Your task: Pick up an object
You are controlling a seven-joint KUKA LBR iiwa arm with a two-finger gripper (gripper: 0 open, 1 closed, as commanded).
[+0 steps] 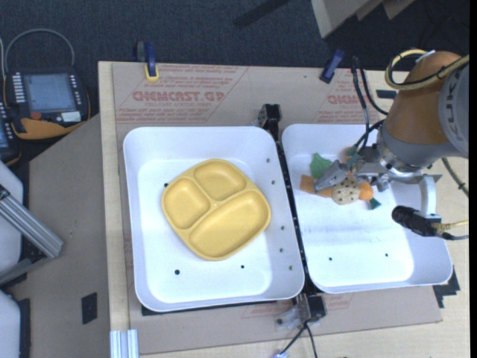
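Camera view: fixed above the bench (112, 200), looking down at a slant on two white bins side by side
Left bin (141, 222): holds a yellow divided plate (216, 209) with three compartments; the plate lies flat near the middle of the bin, turned at an angle to the bin walls
Right bin (358, 263): holds a small cluster of objects in its upper part; the lower part is bare white
Objects: a green piece (322, 162) at the upper left of the cluster; an orange piece (307, 182) just beside it on the left; a round tan cookie-like piece (343, 194) with dark dots; another small orange piece (364, 192) touching the cookie on its right
Arm (425, 110): grey with an orange band, coming in from the right, bent down over the upper right of the right bin
Tool (333, 179): low over the cluster, its grey fingers pointing left between the green piece and the cookie; whether the fingers are wide or narrow, I cannot tell; no object is seen clearly between them
Other: a black cylinder-shaped part (410, 219) sits just below the wrist, over the right side of the bin; a teach pendant (46, 99) lies on the far left, off the bench
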